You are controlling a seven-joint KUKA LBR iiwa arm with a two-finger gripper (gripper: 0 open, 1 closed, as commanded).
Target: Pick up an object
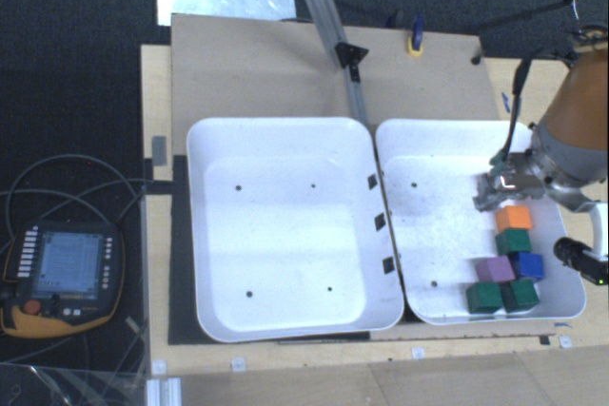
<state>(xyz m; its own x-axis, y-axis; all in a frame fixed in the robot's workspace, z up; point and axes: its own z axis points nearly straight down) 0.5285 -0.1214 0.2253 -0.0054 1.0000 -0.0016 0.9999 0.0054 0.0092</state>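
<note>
Several small blocks lie bunched at the right bin's (419,299) near right corner: an orange block (514,217), a dark green one (511,240), a blue one (529,265), a purple one (494,270) and two green ones (484,298) (520,294). My gripper (497,191) hangs at the bin's right side, just above and left of the orange block. I see nothing held in it.
The left bin (285,138) lies beside the right one, with black clips (380,222) along the shared wall. A slanted metal pole (324,0) crosses the back of the bench. A teach pendant (62,276) sits on the floor at left.
</note>
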